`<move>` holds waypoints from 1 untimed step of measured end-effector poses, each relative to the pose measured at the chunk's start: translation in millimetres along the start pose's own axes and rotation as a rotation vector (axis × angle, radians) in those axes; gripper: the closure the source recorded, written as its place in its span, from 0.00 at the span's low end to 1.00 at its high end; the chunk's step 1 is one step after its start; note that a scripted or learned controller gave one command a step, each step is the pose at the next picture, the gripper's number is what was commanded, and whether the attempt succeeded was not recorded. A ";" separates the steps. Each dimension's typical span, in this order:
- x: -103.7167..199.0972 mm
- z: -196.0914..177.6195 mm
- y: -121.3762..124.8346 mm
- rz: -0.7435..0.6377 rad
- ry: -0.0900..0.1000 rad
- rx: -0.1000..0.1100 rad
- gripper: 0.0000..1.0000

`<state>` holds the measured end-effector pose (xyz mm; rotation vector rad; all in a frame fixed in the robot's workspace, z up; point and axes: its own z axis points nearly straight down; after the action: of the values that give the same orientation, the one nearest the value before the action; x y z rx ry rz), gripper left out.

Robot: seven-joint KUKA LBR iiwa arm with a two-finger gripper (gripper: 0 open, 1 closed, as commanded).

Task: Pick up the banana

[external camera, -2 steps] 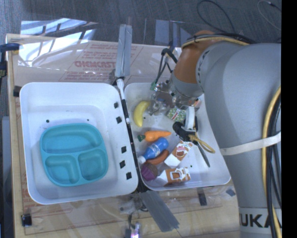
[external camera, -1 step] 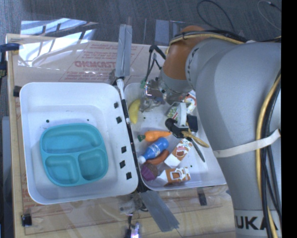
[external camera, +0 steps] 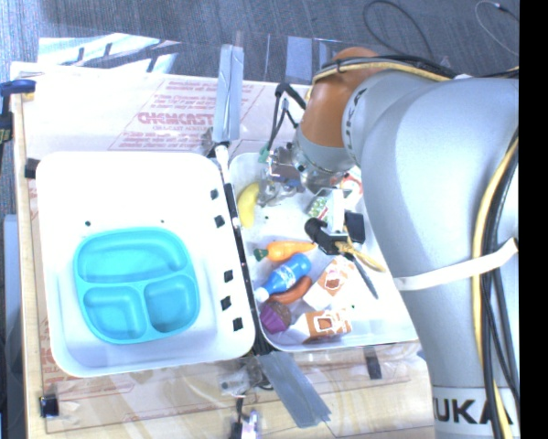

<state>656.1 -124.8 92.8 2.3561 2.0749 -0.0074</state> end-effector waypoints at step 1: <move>18.3 -2.0 -3.5 0.196 -0.012 -0.002 0.00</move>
<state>655.0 -106.2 94.7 2.5398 1.8288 -0.0186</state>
